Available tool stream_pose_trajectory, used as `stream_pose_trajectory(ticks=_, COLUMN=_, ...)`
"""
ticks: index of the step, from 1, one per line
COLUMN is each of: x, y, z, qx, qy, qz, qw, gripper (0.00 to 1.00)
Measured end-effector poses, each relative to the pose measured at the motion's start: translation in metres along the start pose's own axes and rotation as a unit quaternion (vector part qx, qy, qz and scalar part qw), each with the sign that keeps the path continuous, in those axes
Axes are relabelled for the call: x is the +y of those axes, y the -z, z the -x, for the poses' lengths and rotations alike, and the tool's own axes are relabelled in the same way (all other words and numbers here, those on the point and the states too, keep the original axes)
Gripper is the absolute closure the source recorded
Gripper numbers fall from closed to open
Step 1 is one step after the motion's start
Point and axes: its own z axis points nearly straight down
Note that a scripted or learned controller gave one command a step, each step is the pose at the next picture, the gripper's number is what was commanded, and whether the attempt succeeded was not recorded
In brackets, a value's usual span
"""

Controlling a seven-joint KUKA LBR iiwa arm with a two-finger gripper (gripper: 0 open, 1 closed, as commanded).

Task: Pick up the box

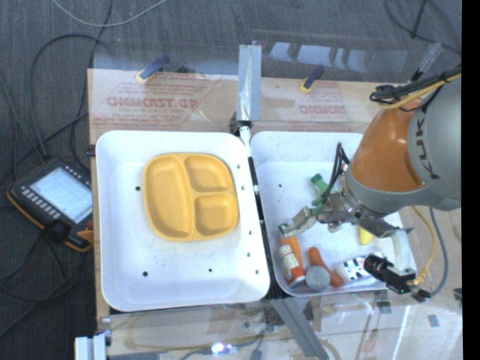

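Note:
My gripper (306, 217) hangs low over the middle of the right bin (285, 163), under the grey and orange arm. A small white packet with dark print (351, 268), which may be the box, lies near the bin's front edge, to the right of the gripper and partly hidden by the arm. Just in front of the gripper lie an orange and white bottle (288, 256), an orange stick-shaped piece (324, 267) and a grey round cap (316, 277). Whether anything is in the gripper cannot be made out.
A green piece (319, 180) lies behind the gripper and a yellow piece (365, 236) peeks out under the wrist. The left bin (120, 276) holds a yellow divided plate (191, 196). A metal post (248, 81) stands behind the join of the two bins.

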Motion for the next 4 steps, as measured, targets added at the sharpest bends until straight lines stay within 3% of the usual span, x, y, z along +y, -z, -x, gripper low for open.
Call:
stream_pose_trajectory(ticks=1, x=0.036, y=0.000, z=-0.030, qx=0.000, qy=0.003, qz=0.000, qw=1.0000, gripper=0.00)
stream_pose_trajectory(ticks=2, x=-0.001, y=0.000, z=-0.019, qx=-0.001, qy=0.021, qz=0.000, qw=0.9998, gripper=0.00)
stream_pose_trajectory(ticks=3, x=-0.006, y=0.000, z=0.026, qx=-0.001, qy=0.029, qz=0.000, qw=0.9996, gripper=0.00)
stream_pose_trajectory(ticks=4, x=-0.010, y=-0.031, z=0.060, qx=0.000, qy=0.027, qz=0.000, qw=0.9996, gripper=0.00)
